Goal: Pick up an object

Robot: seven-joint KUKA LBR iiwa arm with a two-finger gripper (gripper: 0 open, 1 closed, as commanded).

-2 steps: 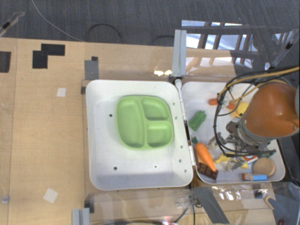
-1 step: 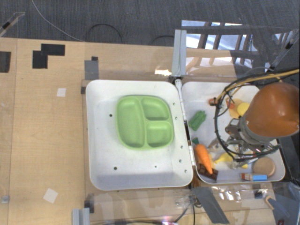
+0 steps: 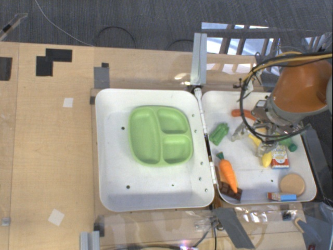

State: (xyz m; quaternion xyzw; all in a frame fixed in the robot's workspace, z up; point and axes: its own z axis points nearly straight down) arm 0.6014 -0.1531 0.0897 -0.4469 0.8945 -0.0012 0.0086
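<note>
Two white bins side by side on a wooden bench. The left bin (image 3: 114, 191) holds a green divided plate (image 3: 159, 135), lying flat near its middle. The right bin (image 3: 307, 184) holds the loose objects, all placed here relative to the carrot (image 3: 227, 174), which lies along the bin's left wall with its leafy end pointing up the view. A green block (image 3: 218, 133) sits above the carrot, near the same wall. A dark brown piece (image 3: 230, 191) touches the carrot's lower end. To the carrot's right lie a yellow item (image 3: 266, 159) and a small red-and-white carton (image 3: 280, 158), just beside each other; further right and lower, a tan disc (image 3: 292, 183) and a red-and-blue marker (image 3: 282, 196). The arm, orange band uppermost, hangs over the upper right of this bin. Its gripper (image 3: 258, 134) is up and right of the carrot, just above the yellow item; cables hide it, so whether it is open or closed cannot be told.
</note>
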